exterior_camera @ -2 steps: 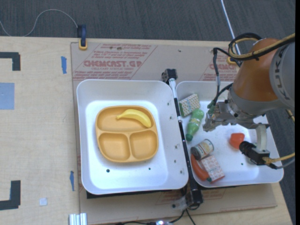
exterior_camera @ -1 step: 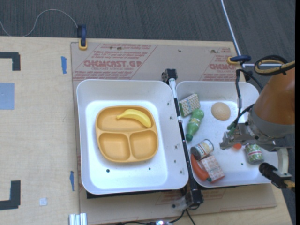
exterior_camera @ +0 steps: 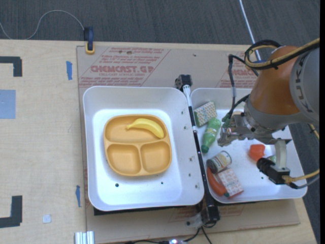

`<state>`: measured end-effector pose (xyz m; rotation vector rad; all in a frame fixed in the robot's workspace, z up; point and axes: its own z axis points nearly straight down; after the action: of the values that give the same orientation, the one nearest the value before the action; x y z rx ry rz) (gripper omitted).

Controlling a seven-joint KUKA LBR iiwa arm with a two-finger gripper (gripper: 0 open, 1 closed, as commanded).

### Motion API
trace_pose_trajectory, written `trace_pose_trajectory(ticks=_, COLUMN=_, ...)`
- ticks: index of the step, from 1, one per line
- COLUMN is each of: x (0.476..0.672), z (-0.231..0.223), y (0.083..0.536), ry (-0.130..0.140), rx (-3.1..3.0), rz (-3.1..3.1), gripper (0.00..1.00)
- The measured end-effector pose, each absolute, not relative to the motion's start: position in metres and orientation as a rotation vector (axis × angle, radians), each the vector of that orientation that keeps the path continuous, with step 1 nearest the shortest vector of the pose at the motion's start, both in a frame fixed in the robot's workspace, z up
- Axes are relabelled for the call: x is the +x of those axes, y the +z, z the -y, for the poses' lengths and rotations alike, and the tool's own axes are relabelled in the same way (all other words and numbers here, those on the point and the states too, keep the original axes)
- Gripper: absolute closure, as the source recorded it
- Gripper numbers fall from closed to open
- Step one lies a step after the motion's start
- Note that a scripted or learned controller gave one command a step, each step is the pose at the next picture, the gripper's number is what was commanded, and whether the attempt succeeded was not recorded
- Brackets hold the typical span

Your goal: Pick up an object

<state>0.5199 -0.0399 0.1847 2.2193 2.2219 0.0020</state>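
From my remote station I count two white bins (exterior_camera: 96,151), one orange tray (exterior_camera: 137,159), one banana (exterior_camera: 147,127), one green bottle (exterior_camera: 210,134), one tin (exterior_camera: 220,161), two small boxes (exterior_camera: 204,113), one carrot (exterior_camera: 215,183) and one orange-red piece (exterior_camera: 256,151).

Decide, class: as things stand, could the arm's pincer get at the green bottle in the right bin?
Probably yes. The green bottle lies uncovered near the right bin's left wall, with nothing on top. The pincer hangs close beside it. The patterned box just above may crowd the approach.
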Motion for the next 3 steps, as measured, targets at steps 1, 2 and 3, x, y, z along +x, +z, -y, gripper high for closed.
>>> trace_pose_trajectory(ticks=1, x=0.479, z=0.112, y=0.159, ry=-0.001, rx=2.223, rz=-2.221, gripper=1.00)
trace_pose_trajectory(ticks=2, x=0.502, z=0.047, y=0.185, ry=0.001, rx=2.220, rz=-2.222, gripper=1.00)
trace_pose_trajectory(ticks=3, x=0.480, z=0.108, y=0.159, ry=-0.001, rx=2.223, rz=-2.221, gripper=1.00)
